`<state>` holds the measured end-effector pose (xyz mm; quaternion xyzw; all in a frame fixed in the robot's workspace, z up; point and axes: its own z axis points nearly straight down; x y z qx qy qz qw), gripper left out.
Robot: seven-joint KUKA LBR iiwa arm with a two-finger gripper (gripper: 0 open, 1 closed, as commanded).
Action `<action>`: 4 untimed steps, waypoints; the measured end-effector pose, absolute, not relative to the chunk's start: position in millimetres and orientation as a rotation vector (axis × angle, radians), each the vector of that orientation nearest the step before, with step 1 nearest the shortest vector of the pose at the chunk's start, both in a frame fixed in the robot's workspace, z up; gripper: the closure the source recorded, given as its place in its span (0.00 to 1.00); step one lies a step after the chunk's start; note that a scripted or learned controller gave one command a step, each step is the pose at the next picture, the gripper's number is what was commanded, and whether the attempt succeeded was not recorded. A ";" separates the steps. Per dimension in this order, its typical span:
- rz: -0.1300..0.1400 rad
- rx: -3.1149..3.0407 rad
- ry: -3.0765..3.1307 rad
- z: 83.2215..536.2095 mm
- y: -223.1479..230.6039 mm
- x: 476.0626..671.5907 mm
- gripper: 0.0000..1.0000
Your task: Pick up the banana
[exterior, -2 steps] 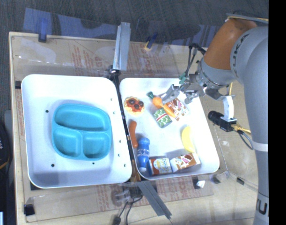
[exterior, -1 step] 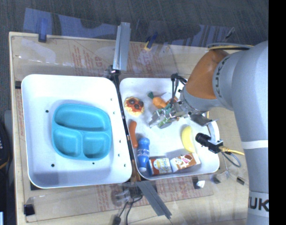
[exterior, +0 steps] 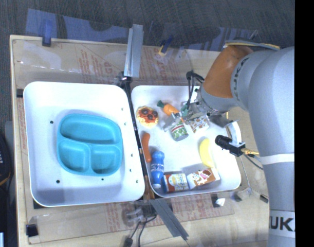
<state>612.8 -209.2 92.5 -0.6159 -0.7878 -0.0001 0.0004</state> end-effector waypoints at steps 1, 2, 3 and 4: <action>0.011 -1.579 -2.705 93.4 -176.6 654.8 0.00; 0.005 -1.577 -2.717 105.4 -175.5 657.4 1.00; 0.005 -1.577 -2.717 105.4 -175.4 657.4 0.00; 0.000 -1.537 -2.740 92.9 -206.8 635.1 0.00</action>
